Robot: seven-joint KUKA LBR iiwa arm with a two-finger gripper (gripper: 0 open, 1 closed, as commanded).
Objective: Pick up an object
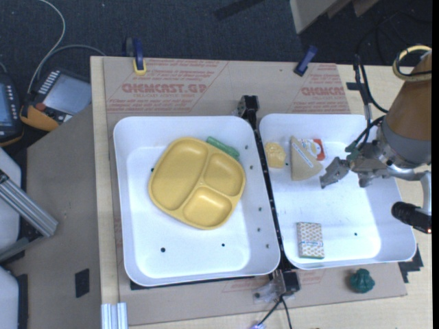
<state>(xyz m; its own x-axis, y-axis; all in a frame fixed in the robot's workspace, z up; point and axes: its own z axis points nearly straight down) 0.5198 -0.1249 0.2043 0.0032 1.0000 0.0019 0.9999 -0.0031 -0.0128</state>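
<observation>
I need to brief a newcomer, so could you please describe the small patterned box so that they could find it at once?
Look at the right-hand white bin, the one the arm reaches over. The small patterned box lies flat near its front edge, alone, well apart from the yellow lump and the tan wedge at the back. It is the bin's sole rectangular item, pale with a fine checked print.

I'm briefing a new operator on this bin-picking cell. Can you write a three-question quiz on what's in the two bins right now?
1. True or false: the yellow divided plate lies in the right bin.
2. Which item lies nearest the gripper: A) small box B) wedge-shaped packet C) green item?
3. Which object sits outside both bins, on the bench?

Key: 1 false, left bin. 2 B. 3 The green toy.
</observation>
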